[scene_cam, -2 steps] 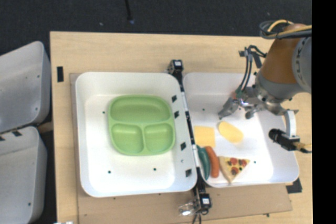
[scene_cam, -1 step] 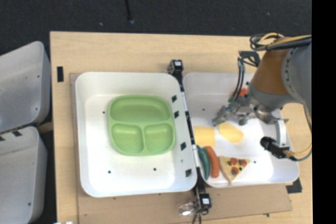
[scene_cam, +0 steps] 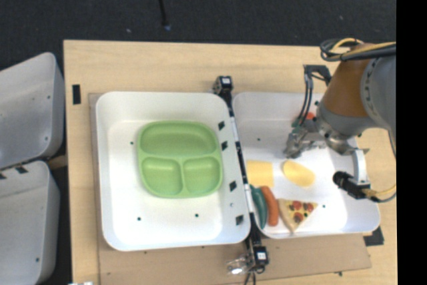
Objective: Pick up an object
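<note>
Green divided plate (scene_cam: 179, 158) in left bin (scene_cam: 107, 143); cheese (scene_cam: 259, 174), pizza slice (scene_cam: 295, 211), carrot (scene_cam: 270, 204) in right bin (scene_cam: 267, 110); jaws' state unclear

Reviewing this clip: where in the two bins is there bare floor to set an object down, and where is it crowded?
Left bin: bare floor rings the green divided plate, widest along the near edge and the left wall. Right bin: bare at the far left corner, beyond the gripper. Crowded near: cheese block, yellow piece, carrot and pizza slice cluster by the divider.
</note>
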`<state>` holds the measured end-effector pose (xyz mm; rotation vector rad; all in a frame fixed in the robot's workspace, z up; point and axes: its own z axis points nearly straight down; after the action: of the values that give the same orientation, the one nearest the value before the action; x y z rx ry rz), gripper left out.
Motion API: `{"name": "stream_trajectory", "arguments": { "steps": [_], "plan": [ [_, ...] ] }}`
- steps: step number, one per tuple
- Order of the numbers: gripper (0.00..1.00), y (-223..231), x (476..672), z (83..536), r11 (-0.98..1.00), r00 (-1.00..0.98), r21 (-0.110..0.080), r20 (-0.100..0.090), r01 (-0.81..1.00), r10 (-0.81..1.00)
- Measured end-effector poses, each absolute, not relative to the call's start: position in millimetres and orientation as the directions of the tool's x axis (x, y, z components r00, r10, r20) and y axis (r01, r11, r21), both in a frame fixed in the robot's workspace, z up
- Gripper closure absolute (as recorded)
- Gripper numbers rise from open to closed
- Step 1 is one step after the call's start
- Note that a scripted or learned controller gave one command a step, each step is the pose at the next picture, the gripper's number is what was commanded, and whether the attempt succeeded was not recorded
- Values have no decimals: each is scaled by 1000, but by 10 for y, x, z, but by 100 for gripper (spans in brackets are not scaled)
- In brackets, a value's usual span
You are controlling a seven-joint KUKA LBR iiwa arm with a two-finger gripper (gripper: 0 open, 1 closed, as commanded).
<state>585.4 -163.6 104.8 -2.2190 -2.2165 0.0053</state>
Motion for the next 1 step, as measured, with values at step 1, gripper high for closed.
{"name": "stream_trajectory", "arguments": {
  "steps": [1],
  "plan": [
    [100, -1705, 5870, 1640, -3, 3, 1, 0, 1000, 1000]
  ]
}}
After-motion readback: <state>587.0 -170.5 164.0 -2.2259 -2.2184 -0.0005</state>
